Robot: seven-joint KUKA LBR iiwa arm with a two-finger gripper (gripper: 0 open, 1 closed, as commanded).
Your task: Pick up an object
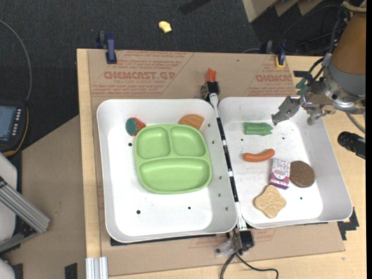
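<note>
One green piece (pixel 257 128) is lying near the right bin's (pixel 331 173) far edge, long axis running along that edge, just left of the claw (pixel 298 113), which is seemingly hanging spread and carrying nothing.

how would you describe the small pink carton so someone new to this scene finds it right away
Look in the right bin, the one without the green divided plate. Near its lower middle, the pink carton sits pressed against a dark brown round cookie, below the orange sausage and above the tan cracker. It is the only boxy, pink-and-white printed item there.
</note>
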